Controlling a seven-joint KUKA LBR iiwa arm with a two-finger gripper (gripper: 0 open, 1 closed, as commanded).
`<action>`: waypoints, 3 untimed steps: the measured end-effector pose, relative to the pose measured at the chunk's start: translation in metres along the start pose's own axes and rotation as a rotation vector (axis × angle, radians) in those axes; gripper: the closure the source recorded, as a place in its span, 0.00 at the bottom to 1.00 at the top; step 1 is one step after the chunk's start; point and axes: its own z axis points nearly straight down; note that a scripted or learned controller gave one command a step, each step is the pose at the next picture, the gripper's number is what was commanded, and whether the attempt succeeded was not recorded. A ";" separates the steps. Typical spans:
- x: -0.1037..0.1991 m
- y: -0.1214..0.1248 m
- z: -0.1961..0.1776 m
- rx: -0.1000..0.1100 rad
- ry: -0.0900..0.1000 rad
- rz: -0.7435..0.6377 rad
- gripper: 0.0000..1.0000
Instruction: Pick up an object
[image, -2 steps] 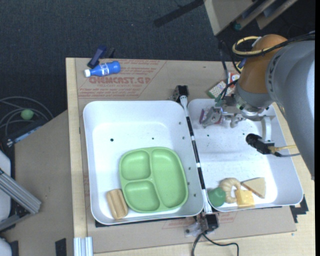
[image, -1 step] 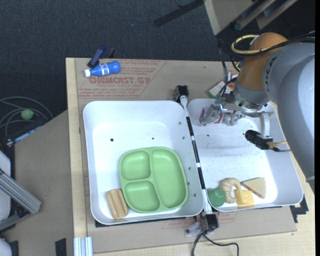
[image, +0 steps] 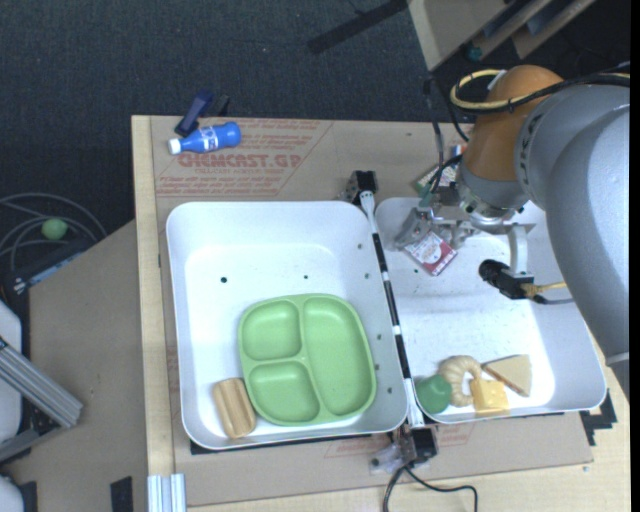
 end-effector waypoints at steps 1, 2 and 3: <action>0.000 0.001 -0.011 -0.003 -0.002 0.000 1.00; -0.023 -0.051 -0.098 -0.003 -0.002 0.001 1.00; -0.023 -0.052 -0.097 -0.001 -0.001 0.001 0.00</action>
